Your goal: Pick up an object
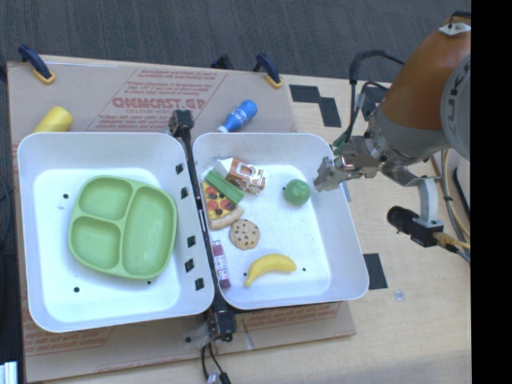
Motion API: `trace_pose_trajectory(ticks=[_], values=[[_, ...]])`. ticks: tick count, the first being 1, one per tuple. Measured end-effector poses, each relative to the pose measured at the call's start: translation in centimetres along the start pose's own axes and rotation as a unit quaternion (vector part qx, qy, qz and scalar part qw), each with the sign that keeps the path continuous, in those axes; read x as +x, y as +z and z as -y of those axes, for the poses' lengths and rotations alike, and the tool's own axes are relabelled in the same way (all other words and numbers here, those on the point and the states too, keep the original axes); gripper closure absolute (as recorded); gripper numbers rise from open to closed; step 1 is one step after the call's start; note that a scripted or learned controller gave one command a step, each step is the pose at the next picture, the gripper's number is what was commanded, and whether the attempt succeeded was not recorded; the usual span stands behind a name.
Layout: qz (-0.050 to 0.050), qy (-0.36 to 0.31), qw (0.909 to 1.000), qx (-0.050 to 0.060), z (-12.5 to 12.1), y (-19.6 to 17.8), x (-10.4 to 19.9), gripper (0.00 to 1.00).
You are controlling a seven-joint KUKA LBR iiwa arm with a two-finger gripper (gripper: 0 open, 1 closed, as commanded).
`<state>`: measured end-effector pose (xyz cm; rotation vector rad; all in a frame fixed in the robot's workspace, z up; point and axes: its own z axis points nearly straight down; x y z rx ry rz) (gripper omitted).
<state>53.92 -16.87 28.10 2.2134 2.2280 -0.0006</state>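
**Claw at the right bin's rim, nothing seen in it**

From my remote station I saw the claw (330, 174) hanging over the right bin's (340, 246) right wall, just beside a round green ball (297, 192); whether it was wide or narrow I could not tell. That glossy white bin also held a curved yellow banana (270, 267), a speckled round cookie (244, 234) and a pizza slice (219, 202). The left bin (36, 238) carried a matte green divided plate (122, 227) with rounded corners.

The gripper (330, 174) hung over the right bin's (340, 250) right rim, near a green ball (297, 191). A banana (270, 267), cookie (244, 234) and pizza slice (218, 203) lay inside. The left bin (40, 214) held a green tray (122, 226).
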Motion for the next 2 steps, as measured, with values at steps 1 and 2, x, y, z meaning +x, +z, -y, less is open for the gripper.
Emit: trace_pose_trajectory(ticks=[1,2], values=[[0.000,-0.001,1.0000,0.001,-5.7,5.2,-2.1,1.00],[-0.001,0.001,1.0000,0.001,0.7,3.3,-0.7,1.00]])
